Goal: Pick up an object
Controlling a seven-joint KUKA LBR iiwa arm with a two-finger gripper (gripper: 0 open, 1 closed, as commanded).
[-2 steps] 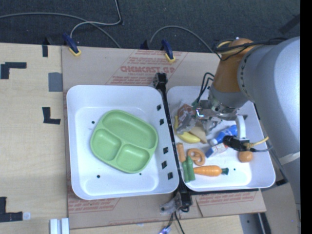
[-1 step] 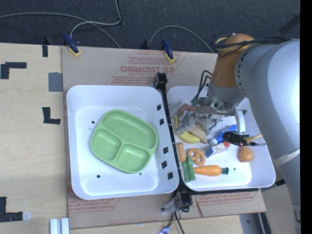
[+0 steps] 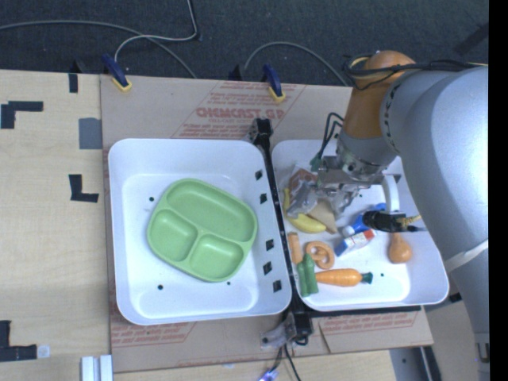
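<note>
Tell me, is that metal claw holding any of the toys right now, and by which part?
It cannot be told. The gripper sits low over the pile in the right bin, above a yellow banana, but the view does not show anything between its fingers.

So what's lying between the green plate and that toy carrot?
In the camera view, the raised rims where the two bins meet, then a green bottle-like toy right beside the carrot. The green plate sits in the left bin.

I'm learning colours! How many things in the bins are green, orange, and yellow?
Green: 2, the divided plate and the green stick.
Orange: 2, the carrot and the orange lump.
Yellow: 1, the banana.
Total: 5. The pile under the gripper is too jumbled to sort.
</note>
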